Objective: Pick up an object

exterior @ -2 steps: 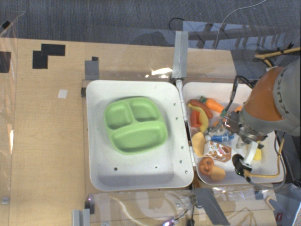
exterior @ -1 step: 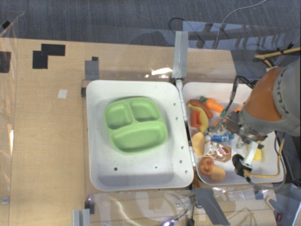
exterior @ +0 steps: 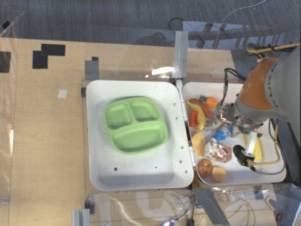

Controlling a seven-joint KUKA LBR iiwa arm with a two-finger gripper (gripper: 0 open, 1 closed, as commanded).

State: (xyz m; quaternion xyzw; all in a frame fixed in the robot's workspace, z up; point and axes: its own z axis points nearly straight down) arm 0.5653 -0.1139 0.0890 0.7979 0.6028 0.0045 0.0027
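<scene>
My gripper (exterior: 225,121) hangs low over the middle of the right bin (exterior: 277,175), reaching in from the right under the orange-banded wrist. Just below it lies a small blue object (exterior: 220,133), partly hidden by the gripper, and I cannot tell if they touch. Around it lie a yellow banana (exterior: 199,118), a red-orange piece (exterior: 201,108), an orange carrot-like piece (exterior: 210,101), a pale yellow wedge (exterior: 198,144), a white and red packet (exterior: 219,151), a reddish apple (exterior: 204,166) and a small orange fruit (exterior: 218,174).
The left bin (exterior: 103,173) holds a green divided plate (exterior: 136,125) at its middle. A metal divider (exterior: 181,60) stands between the bins at the back. Wooden bench surface extends to the left.
</scene>
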